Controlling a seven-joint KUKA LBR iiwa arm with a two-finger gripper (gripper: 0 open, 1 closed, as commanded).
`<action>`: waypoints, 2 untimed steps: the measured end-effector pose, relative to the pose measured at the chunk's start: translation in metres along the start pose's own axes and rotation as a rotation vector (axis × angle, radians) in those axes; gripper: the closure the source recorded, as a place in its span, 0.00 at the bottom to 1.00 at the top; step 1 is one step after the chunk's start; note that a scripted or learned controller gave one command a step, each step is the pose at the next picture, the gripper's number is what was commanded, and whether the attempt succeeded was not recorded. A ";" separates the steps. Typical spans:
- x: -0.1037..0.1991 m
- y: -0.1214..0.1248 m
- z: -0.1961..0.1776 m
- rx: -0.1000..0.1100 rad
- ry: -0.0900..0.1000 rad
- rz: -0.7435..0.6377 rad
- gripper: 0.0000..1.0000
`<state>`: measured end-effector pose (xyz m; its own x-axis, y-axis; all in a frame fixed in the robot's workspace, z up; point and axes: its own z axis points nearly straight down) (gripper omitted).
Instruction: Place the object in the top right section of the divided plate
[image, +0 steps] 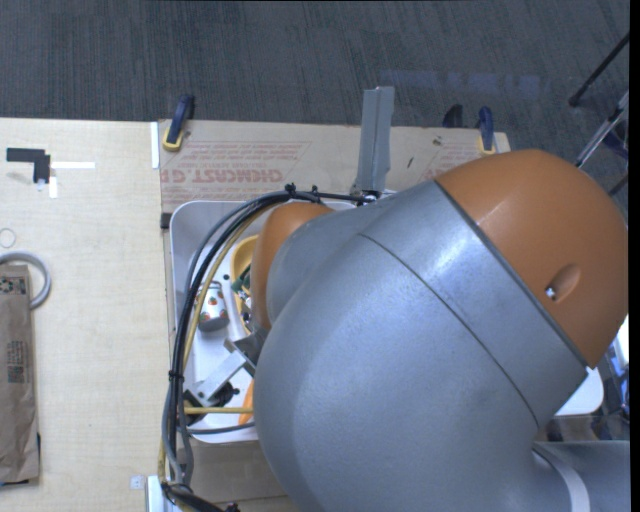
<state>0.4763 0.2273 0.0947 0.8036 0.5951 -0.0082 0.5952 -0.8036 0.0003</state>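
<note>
Looming closest to the camera, the grey arm (420, 370) with its orange band (540, 230) covered most of the white bin (185, 225), and black cables (200, 270) looped along its left side. Past it, in the visible strip of bin, lay a small metallic object (210, 318), colourful scraps (240, 283) and a thin yellow stick (215, 409), all close beside the wrist, but the gripper itself was hidden, so its state and the divided plate's place could not be told. Farther back, cardboard (260, 165) was held by clamps (178, 122).
</note>
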 end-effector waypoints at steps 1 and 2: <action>0.000 0.001 -0.019 0.000 0.004 0.442 1.00; 0.000 0.001 -0.019 0.000 0.004 0.442 0.00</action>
